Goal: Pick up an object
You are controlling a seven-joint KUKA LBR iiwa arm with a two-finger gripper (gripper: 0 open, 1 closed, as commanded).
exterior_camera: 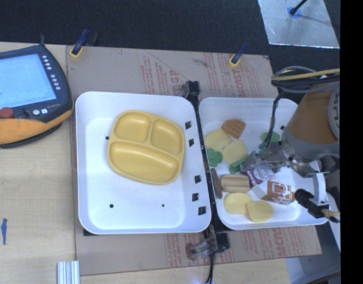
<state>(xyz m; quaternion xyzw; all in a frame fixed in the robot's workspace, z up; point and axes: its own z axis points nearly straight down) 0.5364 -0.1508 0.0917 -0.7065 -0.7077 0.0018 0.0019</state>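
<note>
Hand (261, 164) of grey arm w/ orange band is seen low in right shallow white bin (252, 222), over clear crinkled wrapper (259, 171) beside tan oblong piece (233, 183); grip state cannot be told; a straight, centred descent is advised, neighbours not to be nudged.

We look down from one fixed camera set above the pale wooden worktop (33, 206), tilted at a slant so the far edge lies at the top of the view. It stands far enough back to take in both shallow white plastic bins (93, 158) side by side on their brown cardboard sheet (169, 70), the grey handheld screen pendant (28, 93) at left, and dark floor beyond. The grey arm with its orange band (314, 117) enters from the right
</note>
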